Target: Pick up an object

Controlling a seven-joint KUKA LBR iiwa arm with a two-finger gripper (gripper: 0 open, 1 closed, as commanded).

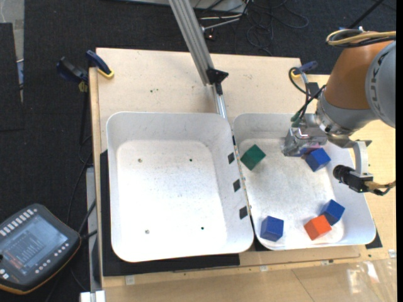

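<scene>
Counting right bin [277,123]: three blue blocks [272,228], one green [252,157], one orange [317,226].

The table [164,74] is showing a pale, matt wood-like board, lightly speckled. Both white bins, left [167,121] and right [277,121], are looking like smooth plastic with a faint sheen and dark flecks. The blocks, green [252,156], orange [317,226] and blue [272,228], are appearing matt and foam-like. The arm's orange band [356,74] is gleaming glossy; the slanted pole [189,30] is looking like brushed metal.
</scene>
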